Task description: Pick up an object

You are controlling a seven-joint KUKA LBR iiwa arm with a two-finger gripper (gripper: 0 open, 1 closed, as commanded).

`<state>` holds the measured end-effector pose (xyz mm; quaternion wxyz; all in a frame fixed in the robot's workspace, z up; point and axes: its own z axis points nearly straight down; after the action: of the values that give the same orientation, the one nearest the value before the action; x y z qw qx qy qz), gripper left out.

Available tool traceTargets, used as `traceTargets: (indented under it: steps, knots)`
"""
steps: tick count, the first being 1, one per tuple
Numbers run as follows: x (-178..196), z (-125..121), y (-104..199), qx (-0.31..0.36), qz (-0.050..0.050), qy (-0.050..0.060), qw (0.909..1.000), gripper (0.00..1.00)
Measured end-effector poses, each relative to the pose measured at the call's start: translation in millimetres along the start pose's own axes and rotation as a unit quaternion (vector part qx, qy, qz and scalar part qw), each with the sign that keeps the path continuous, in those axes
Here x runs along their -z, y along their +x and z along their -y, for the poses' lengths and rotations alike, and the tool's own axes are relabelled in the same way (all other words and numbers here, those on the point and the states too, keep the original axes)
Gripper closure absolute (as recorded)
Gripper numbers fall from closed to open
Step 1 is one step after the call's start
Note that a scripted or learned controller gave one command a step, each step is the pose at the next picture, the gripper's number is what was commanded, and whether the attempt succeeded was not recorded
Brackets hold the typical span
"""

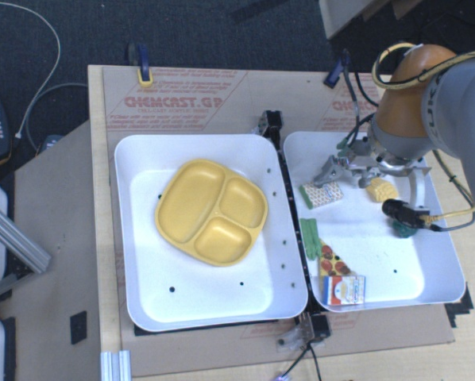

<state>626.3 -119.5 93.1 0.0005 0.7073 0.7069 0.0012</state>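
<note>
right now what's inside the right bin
The right bin holds a patterned packet, a yellow lump, a green strip and a colourful carton by its near edge. The arm covers the bin's far part, so anything beneath it is hidden.

The left shallow white bin [128, 213] has a yellow three-compartment plastic plate [212, 211] in its middle. Bare floor rings the plate, widest along the near edge and the near left corner.

In the right shallow white bin [396, 280], the grey arm with the orange band [416, 94] hangs over the far half. Close under it lie a small green-patterned packet [321, 195] and a small yellow lump [380, 190] (tight quarters). A flat green strip [309, 239] hugs the left wall, and a colourful printed carton [342, 286] fills the near left corner. The near right floor lies open.
</note>
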Motion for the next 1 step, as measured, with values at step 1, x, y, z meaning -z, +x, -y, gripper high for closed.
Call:
traceTargets:
  steps: [1]
  knots:
    - [15.4, -2.7, 0.9, 0.001, 0.000, -0.005, 1.0000, 1.00]
